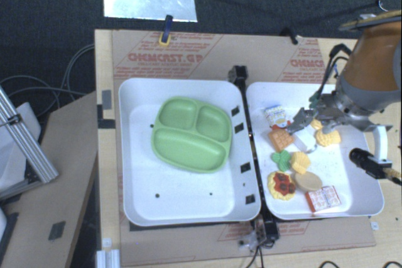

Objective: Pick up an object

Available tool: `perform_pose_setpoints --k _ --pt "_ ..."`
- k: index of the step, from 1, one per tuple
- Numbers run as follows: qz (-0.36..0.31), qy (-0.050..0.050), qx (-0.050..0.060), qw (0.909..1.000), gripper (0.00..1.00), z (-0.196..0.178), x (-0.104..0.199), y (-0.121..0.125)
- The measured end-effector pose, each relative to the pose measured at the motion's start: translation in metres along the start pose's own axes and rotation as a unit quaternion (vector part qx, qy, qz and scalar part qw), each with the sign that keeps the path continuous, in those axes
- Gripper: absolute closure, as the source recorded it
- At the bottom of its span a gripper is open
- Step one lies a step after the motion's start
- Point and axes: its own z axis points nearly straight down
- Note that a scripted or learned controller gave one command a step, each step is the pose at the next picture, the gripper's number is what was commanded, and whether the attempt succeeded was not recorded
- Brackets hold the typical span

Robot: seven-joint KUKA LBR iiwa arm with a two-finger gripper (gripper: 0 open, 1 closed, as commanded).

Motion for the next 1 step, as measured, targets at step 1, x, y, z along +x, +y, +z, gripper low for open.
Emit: perform_pose_setpoints --k 1 --pt "-0.001 -0.001 -0.007 1.0000 0.00 -0.0065 0.0002 0.0027"
